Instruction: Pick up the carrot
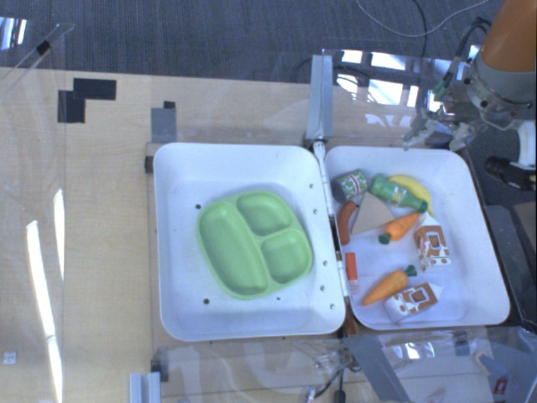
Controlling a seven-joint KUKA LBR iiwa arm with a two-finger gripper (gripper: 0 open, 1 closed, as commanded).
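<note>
Two carrots in the right bin (482,225), and the gripper (436,133) is nowhere near either of them. It hangs over the bin's far rim, up at the back corner, its fingers (417,133) spread wide with nothing between them. The arm (508,49) comes in from the right, orange band showing above the grey wrist.

Nearer to us than the gripper, inside the bin, sits a banana (411,187) with a green bottle (394,192) lying against it. Just beyond those, the upper carrot (399,227), orange with a green top, lies tilted beside a tan wedge (372,218). Left of the wedge there's a can (350,185) and a reddish sausage (345,222) along the bin's left wall.

Further from the gripper still, toward the near rim, the lower carrot (388,285) lies at a slant, its green end pointing up and right. It touches a small carton (411,300) on its near side. Another carton (433,247) sits between the two carrots, off to the right. A small orange stick (351,268) rests by the left wall.

Well to the gripper's left, the left bin (176,309) carries a green tray (252,243) with three compartments.
</note>
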